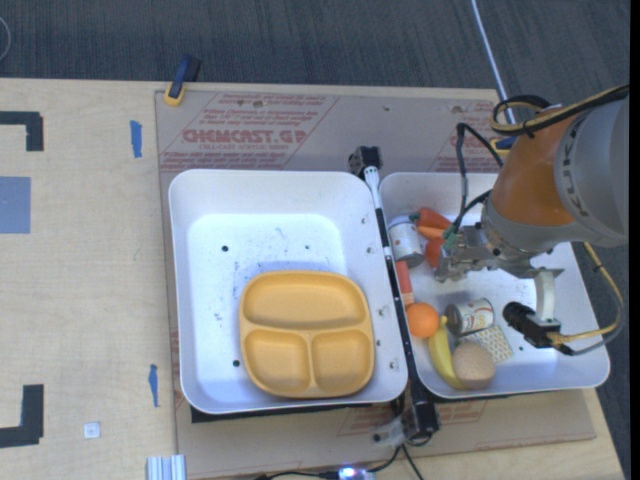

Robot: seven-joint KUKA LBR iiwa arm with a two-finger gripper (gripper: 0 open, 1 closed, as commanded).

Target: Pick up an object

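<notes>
Nearest us, at six o'clock in the left bin, we see a yellow divided plate lying flat on the bin floor, its three compartments up; it has the bin to itself, and the bin's white floor stretches bare behind it toward twelve o'clock.

At the near edge of the right bin the small things crowd together: a banana curves against a brownish round object, with an orange ball touching the banana at its eleven o'clock side. Just beyond sits a small can on its side, and a pale gridded piece beside it at four o'clock. We judge they cluster there because the bin floor gathers loose items toward that corner, though we cannot be sure.

Farther in, the gripper hangs low over the right bin's middle, at twelve o'clock from the can, with the arm's orange band behind it. Orange carrot-like pieces and a grey cylinder lie just beside it at ten o'clock. Whether the jaws are spread or pressed together we cannot tell; the wrist hides them. Any of these items could serve as the object to pick, and we judge the carrot pieces the likeliest target, being closest.

Beyond the bins the tabletop carries only tape marks.
</notes>
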